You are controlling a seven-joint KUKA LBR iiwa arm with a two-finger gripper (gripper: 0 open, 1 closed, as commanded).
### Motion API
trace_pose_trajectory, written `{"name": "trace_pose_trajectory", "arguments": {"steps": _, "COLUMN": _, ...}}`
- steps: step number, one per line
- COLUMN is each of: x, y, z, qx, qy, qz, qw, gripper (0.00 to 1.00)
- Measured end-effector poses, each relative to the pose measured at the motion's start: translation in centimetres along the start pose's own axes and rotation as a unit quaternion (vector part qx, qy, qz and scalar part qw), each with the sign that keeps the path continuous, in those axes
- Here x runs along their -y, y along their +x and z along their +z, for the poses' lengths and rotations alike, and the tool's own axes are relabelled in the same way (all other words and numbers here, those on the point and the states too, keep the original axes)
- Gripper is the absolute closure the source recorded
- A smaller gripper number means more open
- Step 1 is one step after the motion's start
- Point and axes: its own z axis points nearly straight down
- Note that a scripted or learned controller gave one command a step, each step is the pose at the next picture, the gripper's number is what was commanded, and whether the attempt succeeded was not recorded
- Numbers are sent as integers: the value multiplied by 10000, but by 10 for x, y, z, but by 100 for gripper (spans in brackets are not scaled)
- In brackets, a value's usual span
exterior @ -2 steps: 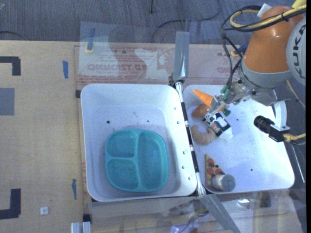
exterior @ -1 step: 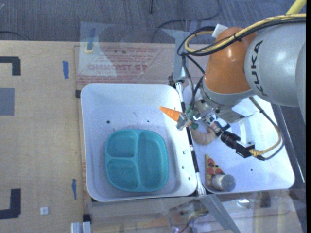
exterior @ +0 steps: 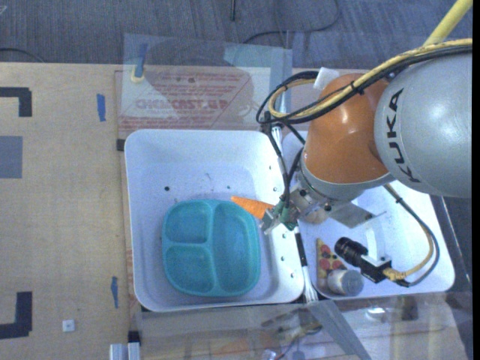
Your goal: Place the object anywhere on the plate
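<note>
— Where's the carrot (exterior: pixel 250 205) now?

— Over the left bin (exterior: pixel 142 163), toward its right wall, its tip lying just past the top right corner of the teal plate (exterior: pixel 211 247). The thick end runs in under the gripper (exterior: pixel 276 217).

— So the arm has it?

— Honestly, I cannot tell. The orange wrist hides most of the tool from up here, so whether it's clamped on the carrot or merely beside it is anyone's guess.

— What could spoil it?

— I'd say the margin. The carrot barely overlaps the plate's raised rim. Let go here and it could tip off into the bin floor by the wall. And if the hold is loose, shifting further left might drop it early.
</note>
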Motion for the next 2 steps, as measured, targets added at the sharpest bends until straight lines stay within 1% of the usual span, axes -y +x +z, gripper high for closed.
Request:
{"name": "trace_pose_trajectory", "arguments": {"steps": 1, "x": -20, "y": 43, "z": 104, "qx": 26, "qy": -51, "qz": -738, "qw": 9973, "gripper": 100}}
{"name": "trace_pose_trajectory", "arguments": {"steps": 2, "x": -21, "y": 44, "z": 103, "qx": 18, "qy": -50, "qz": -762, "qw": 9971, "gripper": 0}}
